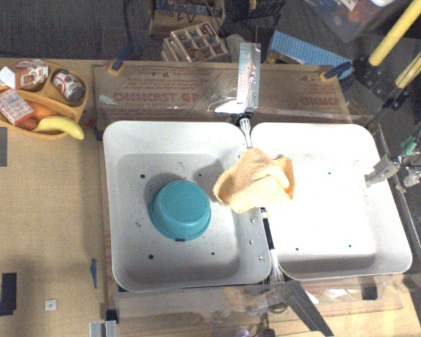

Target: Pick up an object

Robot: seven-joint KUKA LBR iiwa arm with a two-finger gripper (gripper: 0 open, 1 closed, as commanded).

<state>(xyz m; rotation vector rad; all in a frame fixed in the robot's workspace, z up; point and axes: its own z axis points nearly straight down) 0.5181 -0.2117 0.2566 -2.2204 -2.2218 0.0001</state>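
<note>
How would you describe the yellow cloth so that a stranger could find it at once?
Find the two white bins side by side. The yellow cloth lies crumpled over the rims where they meet. Its neighbour, the teal bowl in the left bin, is round and rigid.

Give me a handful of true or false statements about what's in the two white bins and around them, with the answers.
1. A teal bowl sits upside down in the left bin. True.
2. The yellow cloth lies flat in the middle of the right bin. False: it drapes over the divide between the two bins.
3. A banana rests in the tray at the far left. True.
4. The pincer is holding the cloth. False: it is at the right bin's right edge, apart from the cloth.
</note>
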